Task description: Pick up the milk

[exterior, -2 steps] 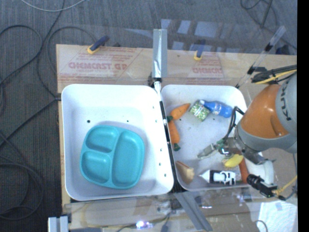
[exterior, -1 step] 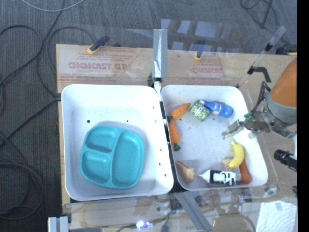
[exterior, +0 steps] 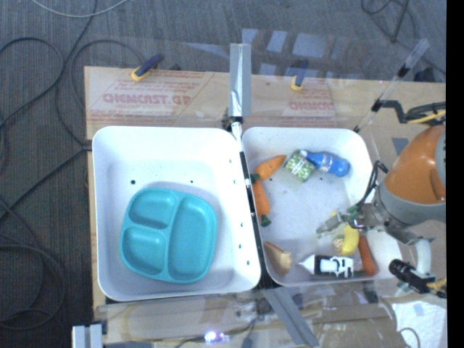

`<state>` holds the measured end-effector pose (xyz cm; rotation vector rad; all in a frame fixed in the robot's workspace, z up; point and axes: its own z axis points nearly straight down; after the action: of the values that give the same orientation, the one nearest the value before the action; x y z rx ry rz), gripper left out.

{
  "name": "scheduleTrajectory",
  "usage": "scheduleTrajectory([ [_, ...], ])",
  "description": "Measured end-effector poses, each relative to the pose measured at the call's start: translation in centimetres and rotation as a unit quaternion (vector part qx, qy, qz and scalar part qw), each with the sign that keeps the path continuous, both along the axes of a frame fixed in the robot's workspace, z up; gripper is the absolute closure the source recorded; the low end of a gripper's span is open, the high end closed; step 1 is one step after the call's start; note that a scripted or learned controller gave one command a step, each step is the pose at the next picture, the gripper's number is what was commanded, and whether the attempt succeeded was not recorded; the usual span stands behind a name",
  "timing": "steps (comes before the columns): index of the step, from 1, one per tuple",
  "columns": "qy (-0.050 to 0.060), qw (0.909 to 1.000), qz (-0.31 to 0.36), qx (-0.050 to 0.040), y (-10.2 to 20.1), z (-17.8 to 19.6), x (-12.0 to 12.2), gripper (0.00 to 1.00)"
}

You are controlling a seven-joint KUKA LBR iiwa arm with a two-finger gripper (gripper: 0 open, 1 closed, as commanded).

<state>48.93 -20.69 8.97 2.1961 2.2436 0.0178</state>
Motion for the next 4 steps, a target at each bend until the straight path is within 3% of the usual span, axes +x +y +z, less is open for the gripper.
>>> scheduleTrajectory([
  [1,0.004,1.0000,-0.004,-0.0034,-1.3,4.1,7.3,0.00],
  [2,0.005,0.9981,0.062,-0.0053,4.2,16.8,12.8,0.00],
  [3,0.007,1.0000,0.003,-0.0035,4.5,6.9,4.5,0.00],
  [4,-0.001,0.9993,0.037,-0.0048,7.7,0.0,-0.2,0.00],
])
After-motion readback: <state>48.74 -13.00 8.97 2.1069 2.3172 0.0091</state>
